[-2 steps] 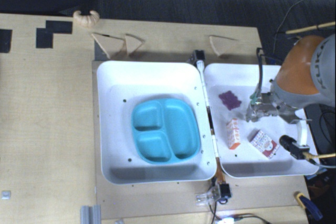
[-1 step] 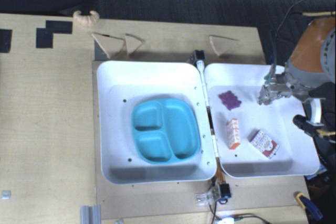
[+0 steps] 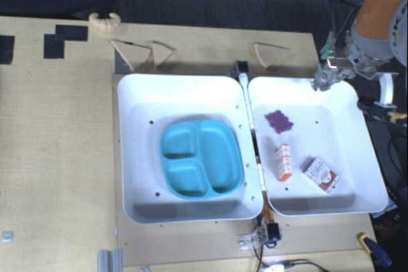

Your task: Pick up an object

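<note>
In the right bin (image 3: 363, 137) lie three small things to pick from: a purple lump (image 3: 278, 121) at the far side, an orange and white box (image 3: 283, 162) in the middle, and a red and white box (image 3: 320, 174) to its right, nearer us. None of them touch each other. The claw (image 3: 324, 78) hangs over the far rim of this bin, well apart from all three, and I cannot tell how it stands. I think it should go down straight over just one thing, maybe the orange and white box, since it has room around it. The left bin (image 3: 137, 137) holds a blue tray (image 3: 201, 158) with three parts. Both bins sit on the table (image 3: 57, 150).
</note>
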You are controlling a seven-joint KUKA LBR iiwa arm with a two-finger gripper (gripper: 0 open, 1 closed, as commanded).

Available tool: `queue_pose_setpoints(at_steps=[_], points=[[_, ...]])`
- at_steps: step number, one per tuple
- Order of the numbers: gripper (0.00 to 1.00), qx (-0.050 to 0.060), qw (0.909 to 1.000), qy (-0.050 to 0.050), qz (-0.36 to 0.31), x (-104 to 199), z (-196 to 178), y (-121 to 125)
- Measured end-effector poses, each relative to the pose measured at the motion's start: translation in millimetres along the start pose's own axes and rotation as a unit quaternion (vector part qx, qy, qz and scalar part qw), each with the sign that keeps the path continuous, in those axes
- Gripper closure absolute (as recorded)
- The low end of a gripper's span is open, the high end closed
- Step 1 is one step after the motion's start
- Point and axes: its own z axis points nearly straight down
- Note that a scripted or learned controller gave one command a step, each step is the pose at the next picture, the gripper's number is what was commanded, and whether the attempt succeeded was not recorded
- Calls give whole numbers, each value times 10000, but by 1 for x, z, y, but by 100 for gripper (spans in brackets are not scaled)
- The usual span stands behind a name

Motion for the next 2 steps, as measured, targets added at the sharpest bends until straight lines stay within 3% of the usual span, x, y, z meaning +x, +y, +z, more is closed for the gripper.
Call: queue_pose_setpoints(at_steps=[1, 2], points=[[0, 14, 10000, 0, 3, 0, 1, -1], [0, 11, 10000, 1, 12, 9, 104, -19]])
